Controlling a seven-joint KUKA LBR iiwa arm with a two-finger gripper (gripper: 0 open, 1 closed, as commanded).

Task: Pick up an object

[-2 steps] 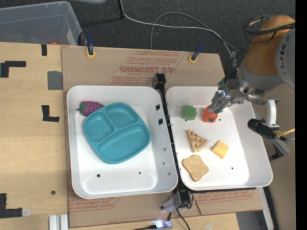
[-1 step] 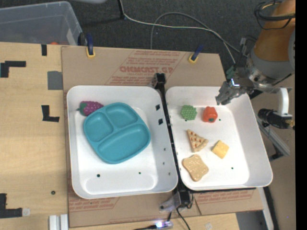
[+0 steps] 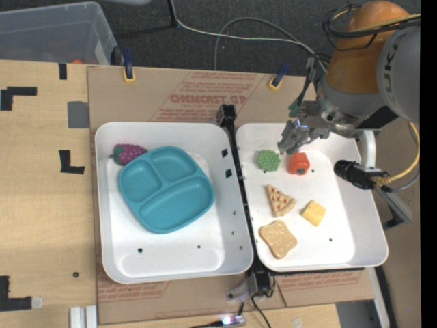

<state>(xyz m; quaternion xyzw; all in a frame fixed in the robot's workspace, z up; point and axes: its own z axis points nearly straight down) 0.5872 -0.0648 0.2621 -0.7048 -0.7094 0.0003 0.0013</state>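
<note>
Gripper [image 3: 289,142] above green toy [image 3: 268,160] — finger state unclear; cardboard [image 3: 205,98] reads "CHEMCAST".

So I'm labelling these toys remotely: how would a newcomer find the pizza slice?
Look in the right bin, about its middle. The pizza slice lies between the green ball and the toast; it alone is a triangle with red dots.
</note>
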